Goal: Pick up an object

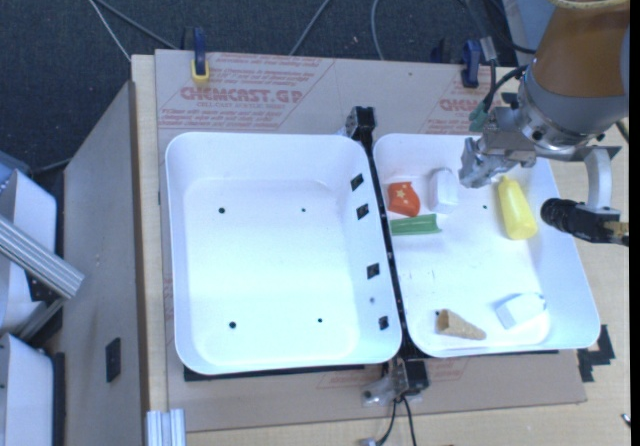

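Printed in red on the brown board (300, 84) behind the bins, partly readable: "CHEMCAST G P", with smaller lines too fine to read. Hanging over the far part of the right bin (560, 274), the gripper (478, 172), whether clenched or released impossible to tell from here. Just beside it, toward the bin divider, a small white block (443, 188); on its other side, a yellow bottle-shaped object (517, 208), near but apart. Further left, an orange-red piece (404, 198) with a green stick (414, 225) below it. At the near edge, a tan wedge (459, 325) and a white piece (520, 309). Left bin (200, 234) alongside.
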You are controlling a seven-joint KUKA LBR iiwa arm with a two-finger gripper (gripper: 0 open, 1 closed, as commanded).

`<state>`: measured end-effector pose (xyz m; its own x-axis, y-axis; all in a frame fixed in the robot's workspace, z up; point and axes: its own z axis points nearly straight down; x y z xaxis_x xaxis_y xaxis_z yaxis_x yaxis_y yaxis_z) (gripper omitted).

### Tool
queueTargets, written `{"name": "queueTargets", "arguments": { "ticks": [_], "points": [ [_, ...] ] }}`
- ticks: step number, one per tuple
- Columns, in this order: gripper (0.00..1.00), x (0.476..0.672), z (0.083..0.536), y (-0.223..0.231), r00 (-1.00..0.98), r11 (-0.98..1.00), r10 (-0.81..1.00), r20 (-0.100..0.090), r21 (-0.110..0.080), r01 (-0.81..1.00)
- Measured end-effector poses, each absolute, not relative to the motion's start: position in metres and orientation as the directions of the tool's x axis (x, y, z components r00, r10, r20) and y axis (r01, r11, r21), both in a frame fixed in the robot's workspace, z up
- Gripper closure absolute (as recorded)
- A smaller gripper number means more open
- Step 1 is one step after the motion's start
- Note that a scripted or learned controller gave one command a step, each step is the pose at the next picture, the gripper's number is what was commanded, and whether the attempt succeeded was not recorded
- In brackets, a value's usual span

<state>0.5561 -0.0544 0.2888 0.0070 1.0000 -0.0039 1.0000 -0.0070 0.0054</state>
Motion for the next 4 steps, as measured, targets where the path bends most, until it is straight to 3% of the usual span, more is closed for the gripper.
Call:
{"name": "queueTargets", "arguments": {
  "ticks": [1,2,3,4],
  "points": [
    [0.0,0.555,0.287,-0.049,0.0,0.0,1.0,-0.001,0.001,1.0],
    [0.0,0.486,0.363,-0.038,-0.002,0.002,1.0,0.001,0.009,1.0],
    [0.0,0.515,0.227,-0.075,0.005,-0.005,1.0,0.0,-0.013,1.0],
    [0.0,0.497,0.207,0.024,-0.01,0.01,1.0,0.005,-0.007,1.0]
  ]
}}
